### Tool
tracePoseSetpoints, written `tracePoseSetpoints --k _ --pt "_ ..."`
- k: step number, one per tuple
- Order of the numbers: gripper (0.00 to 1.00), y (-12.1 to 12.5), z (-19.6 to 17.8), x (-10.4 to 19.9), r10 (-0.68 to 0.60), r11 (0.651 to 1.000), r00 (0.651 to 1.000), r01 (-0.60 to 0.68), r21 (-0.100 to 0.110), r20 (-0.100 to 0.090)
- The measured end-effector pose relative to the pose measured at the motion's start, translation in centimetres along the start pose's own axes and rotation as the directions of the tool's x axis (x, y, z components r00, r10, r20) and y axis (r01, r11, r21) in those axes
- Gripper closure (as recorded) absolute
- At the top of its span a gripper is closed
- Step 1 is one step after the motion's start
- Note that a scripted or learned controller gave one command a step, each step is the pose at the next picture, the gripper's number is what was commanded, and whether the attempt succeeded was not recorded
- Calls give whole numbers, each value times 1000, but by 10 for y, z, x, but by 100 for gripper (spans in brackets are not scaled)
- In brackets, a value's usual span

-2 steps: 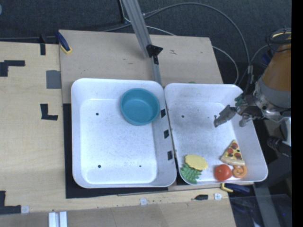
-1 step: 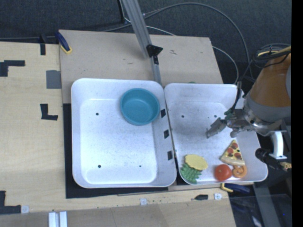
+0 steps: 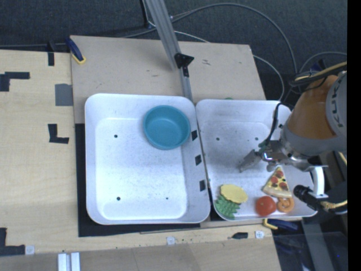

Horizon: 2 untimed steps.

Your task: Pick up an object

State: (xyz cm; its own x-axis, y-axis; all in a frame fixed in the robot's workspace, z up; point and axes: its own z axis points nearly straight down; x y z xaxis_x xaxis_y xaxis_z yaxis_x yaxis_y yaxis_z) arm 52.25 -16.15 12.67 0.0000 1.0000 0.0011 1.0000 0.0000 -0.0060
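My gripper (image 3: 259, 163) hangs low over the right bin (image 3: 225, 117), near its middle right, with the grey and orange arm (image 3: 316, 120) reaching in from the right. It is open, with nothing between its fingers; one grey finger (image 3: 246, 163) points down-left over bare bin floor. A toy pizza slice (image 3: 277, 183) lies just below and right of the gripper. A red tomato (image 3: 265, 206) and an orange piece (image 3: 285, 204) rest at the bin's front right. A yellow and green toy (image 3: 231, 199) sits at the front left corner.
A blue bowl (image 3: 166, 127) stands at the back of the left bin (image 3: 113, 208). A grey pole (image 3: 163, 24) slants down to the divide between the bins. Cables run behind the right bin.
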Motion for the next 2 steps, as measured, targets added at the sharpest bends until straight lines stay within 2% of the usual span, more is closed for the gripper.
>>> tracePoseSetpoints --k 1,2 --pt "0 1 38 0 -1 1000 1000 1 -7 1" --pt "100 1 25 0 0 1000 1000 0 -10 2"
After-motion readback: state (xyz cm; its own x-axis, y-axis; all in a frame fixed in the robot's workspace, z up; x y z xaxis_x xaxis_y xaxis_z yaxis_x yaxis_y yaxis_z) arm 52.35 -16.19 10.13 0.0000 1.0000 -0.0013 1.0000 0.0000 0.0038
